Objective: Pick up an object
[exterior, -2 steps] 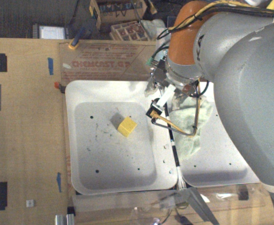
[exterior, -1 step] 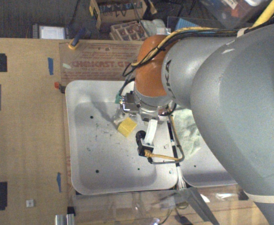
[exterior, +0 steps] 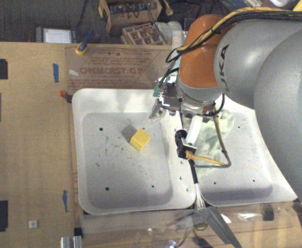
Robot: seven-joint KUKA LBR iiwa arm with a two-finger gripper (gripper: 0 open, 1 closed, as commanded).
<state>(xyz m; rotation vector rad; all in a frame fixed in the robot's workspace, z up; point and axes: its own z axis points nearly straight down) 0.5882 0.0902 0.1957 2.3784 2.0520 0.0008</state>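
A small yellow block [exterior: 140, 139] lies in the left white bin [exterior: 89, 169], near its middle and slightly toward the back. My gripper [exterior: 162, 105] hangs under the orange wrist band over the ridge between the two bins, up and to the right of the block and apart from it. The wrist body hides much of it. A pale green crumpled object [exterior: 211, 137] lies in the right bin [exterior: 244, 185], partly hidden by the arm and its cabling.
The big grey arm covers the right bin's back and right side. A black and yellow cable [exterior: 192, 156] dangles from the wrist over the ridge. A cardboard sheet [exterior: 109, 71] lies behind the bins, and wooden bench to the left.
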